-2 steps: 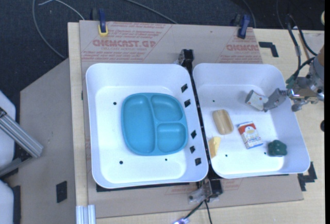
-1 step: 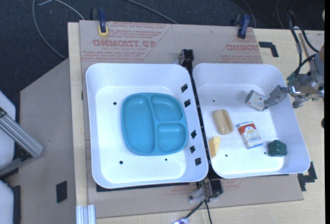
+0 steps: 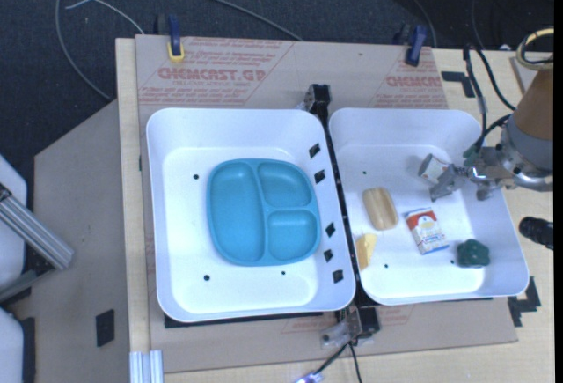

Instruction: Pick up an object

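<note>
"CHEMCAST GP" printed in red, twice, on brown board (image 3: 264,64) under bins

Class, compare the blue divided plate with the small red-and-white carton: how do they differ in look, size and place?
The blue divided plate is far larger than the red-and-white carton. The plate is rounded and a single colour, with three compartments; the carton is boxy, red and white. The plate lies in the left bin, while the carton lies in the right bin among other small items. Both rest flat on a white bin floor.

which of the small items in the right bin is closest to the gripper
The red and white carton, lying just below the gripper. The tan bread roll, yellow piece and dark green object lie farther off.
</note>
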You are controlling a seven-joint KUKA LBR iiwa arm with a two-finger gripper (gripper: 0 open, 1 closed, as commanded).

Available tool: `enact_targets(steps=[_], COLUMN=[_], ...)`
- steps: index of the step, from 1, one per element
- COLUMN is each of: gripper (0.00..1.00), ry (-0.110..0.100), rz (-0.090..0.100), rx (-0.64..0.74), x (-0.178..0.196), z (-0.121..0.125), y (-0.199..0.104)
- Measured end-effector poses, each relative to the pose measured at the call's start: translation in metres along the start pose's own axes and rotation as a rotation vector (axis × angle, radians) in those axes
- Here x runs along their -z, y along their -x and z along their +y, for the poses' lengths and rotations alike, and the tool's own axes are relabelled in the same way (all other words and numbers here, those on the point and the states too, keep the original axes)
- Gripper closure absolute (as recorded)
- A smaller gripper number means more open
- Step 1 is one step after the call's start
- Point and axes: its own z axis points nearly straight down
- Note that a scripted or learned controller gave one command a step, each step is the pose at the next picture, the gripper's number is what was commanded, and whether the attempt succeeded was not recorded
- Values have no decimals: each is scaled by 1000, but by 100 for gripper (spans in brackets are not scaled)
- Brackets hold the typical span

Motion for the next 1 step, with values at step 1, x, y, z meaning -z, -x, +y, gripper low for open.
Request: enact_targets(steps=[1], gripper=[0], ry=[1], rz=[0], rx=[-1], x=[-57], z=[-8], y=[-7])
